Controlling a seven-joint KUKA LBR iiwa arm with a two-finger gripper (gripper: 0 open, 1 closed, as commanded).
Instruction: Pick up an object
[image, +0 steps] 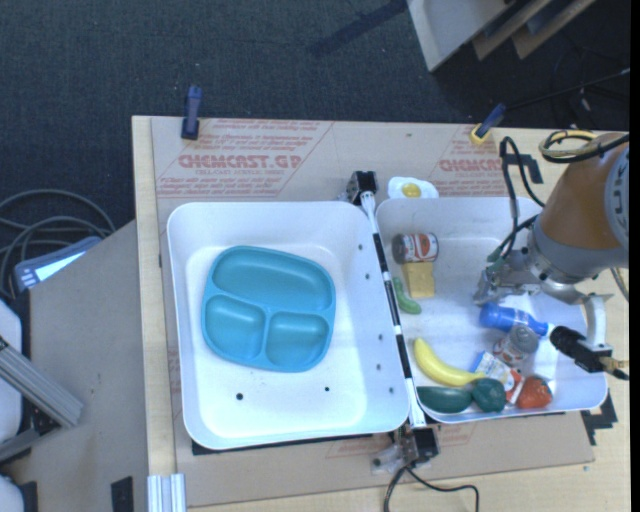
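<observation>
My gripper (498, 284) hangs low in the right bin (455, 212), below the arm's orange band (590, 200). Just in front of it lies a blue bottle-like object (511, 319), close under the gripper; I cannot tell whether they touch. To the gripper's left a small can (416, 247) lies on its side, with a yellow block (421, 281) and a thin green piece (405, 297) beside it. Along the bin's front edge lie a banana (441, 366), a dark green vegetable (446, 398), a teal lump (489, 394) and a red fruit (534, 392).
The left bin (190, 330) holds a blue divided plate (268, 308). A yellow-and-white item (410, 188) sits outside the right bin's back edge. Black cables (518, 170) run down the arm. A black part of the arm (575, 346) overhangs the bin's right side.
</observation>
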